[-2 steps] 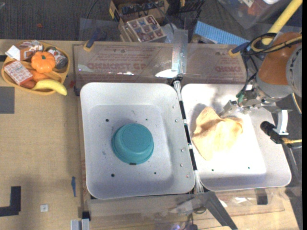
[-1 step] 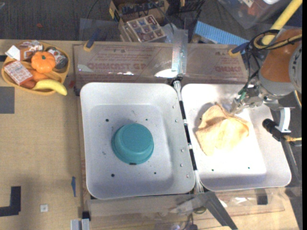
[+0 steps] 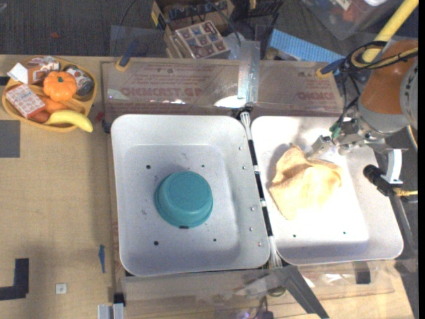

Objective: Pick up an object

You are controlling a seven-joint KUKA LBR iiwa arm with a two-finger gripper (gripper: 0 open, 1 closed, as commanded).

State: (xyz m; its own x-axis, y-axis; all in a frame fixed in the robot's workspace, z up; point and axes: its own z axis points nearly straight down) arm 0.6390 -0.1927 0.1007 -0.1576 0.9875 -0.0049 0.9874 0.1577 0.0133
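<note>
While the gripper (image 3: pixel 319 146) is lowered in the right bin (image 3: pixel 378 244) | cloth (image 3: pixel 304 181) lies touching, down-left of jaws, long axis slanting | jaw state cannot be told | bowl (image 3: pixel 184 199) sits in left bin (image 3: pixel 133 138).

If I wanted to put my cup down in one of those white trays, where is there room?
In the left bin, bare floor rings the teal bowl, widest toward the far corners. In the right bin, the near strip below the tan cloth is open. The far right corner is crowded: the gripper sits at the cloth's upper edge.
</note>
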